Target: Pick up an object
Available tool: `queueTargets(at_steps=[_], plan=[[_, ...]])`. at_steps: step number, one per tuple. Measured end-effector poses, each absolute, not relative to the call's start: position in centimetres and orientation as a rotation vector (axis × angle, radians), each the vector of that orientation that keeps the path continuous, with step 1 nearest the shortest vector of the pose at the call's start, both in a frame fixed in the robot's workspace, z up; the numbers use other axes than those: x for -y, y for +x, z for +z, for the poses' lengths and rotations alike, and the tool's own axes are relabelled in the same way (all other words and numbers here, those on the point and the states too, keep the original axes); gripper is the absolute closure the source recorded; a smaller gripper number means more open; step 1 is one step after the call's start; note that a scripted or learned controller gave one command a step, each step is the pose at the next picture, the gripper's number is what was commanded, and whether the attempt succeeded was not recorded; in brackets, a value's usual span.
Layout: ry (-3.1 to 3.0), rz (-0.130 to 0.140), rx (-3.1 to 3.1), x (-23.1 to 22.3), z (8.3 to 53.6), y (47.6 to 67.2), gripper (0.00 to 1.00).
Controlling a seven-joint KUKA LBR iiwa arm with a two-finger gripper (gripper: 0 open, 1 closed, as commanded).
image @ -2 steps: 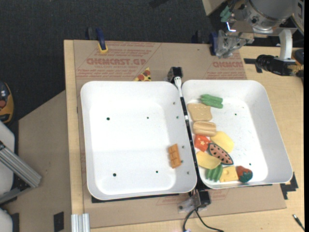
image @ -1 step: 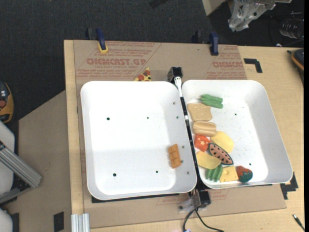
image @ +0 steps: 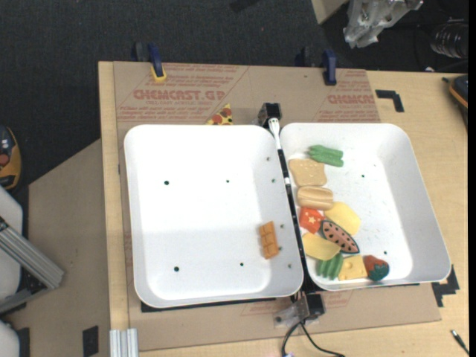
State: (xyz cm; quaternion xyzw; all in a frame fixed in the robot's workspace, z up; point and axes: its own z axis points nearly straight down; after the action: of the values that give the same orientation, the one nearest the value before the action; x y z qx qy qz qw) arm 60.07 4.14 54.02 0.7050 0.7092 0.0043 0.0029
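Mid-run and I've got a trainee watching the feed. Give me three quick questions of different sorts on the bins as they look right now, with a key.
1. True or false: the orange waffle piece lies in the left bin.
2. Multiple choice: which item in the right bin sits farthest from the camera? A) the green pea pod B) the watermelon slice C) the bread slice
3. Fill in: the gripper is at the top right of the view, outside both ____.

Key: 1 true; 2 A; 3 bins.
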Motion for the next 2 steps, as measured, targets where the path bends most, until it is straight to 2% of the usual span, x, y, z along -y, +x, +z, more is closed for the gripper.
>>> queueTargets(at_steps=[1,2], plan=[[2.216,-0.009,-2.236,-12.6,47.3,57.7,1.00],[2.219,-0.014,-2.234,-19.8,36.6,59.7,1.00]])
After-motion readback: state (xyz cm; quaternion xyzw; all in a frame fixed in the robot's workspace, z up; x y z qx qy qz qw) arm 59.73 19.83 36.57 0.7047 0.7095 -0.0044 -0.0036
